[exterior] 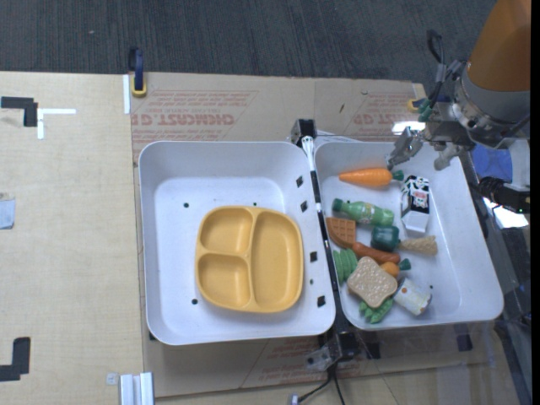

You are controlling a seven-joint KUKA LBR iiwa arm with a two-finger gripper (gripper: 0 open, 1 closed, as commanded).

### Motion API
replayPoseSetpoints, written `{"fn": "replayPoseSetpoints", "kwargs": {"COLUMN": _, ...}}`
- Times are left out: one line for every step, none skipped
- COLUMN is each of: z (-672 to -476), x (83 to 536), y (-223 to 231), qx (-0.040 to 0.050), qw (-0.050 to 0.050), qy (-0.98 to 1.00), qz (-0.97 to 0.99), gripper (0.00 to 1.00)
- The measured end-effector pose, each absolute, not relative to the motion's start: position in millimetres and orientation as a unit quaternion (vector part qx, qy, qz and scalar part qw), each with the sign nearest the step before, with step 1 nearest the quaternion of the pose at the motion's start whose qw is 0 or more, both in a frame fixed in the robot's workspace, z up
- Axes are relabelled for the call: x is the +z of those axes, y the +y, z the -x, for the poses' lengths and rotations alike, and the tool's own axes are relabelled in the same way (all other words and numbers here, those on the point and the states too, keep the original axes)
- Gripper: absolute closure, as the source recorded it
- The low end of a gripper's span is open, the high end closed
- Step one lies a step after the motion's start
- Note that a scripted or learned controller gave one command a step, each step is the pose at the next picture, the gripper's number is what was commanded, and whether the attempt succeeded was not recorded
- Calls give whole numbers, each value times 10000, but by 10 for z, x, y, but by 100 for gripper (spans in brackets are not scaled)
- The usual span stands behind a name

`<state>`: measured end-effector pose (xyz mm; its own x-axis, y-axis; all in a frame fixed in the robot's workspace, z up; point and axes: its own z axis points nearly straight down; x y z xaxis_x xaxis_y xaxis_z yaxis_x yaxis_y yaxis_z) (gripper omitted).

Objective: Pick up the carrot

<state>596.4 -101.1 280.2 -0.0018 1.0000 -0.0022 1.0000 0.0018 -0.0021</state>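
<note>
Carrot (pixel 365 176) lies crosswise in right bin (pixel 472 251), tip left, green end right; tool (pixel 411 144) just above, grip state unclear.

Carrot (pixel 366 175) lies in the right bin (pixel 472 251), behind the bottle (pixel 364 212); gripper (pixel 405 152) just beside

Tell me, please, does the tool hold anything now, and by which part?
Nothing is held. The tool hangs just above the leafy right end of the orange plastic carrot, which lies flat in the right white bin; nothing sits between its fingers.

Smooth glossy plastic bins (pixel 169 310), matt yellow plastic tray (pixel 250 258), rough brown cardboard (pixel 219 112) beneath, pale wood-look bench (pixel 63 251).
</note>
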Motion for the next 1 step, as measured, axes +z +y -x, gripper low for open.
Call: {"fn": "replayPoseSetpoints", "kwargs": {"z": -6409, "x": 1754, "y": -966, "qx": -17, "qw": -2, "qy": 6775, "qz": -7355, "gripper": 0}}
